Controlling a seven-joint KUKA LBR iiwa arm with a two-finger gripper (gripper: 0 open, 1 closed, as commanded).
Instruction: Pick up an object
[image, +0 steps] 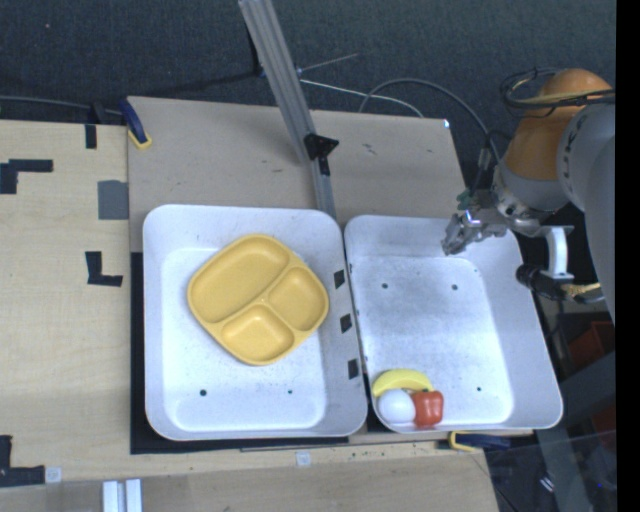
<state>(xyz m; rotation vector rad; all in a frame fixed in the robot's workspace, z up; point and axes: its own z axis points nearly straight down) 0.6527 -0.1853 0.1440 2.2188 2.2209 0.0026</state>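
Glossily, smooth yellow three-compartment plate (258, 298), round white ball (397, 406), red pepper (429, 407)

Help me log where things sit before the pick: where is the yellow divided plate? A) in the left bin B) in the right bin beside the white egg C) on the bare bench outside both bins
A: the yellow divided plate lies inside the left bin, while the white egg sits in the right bin.
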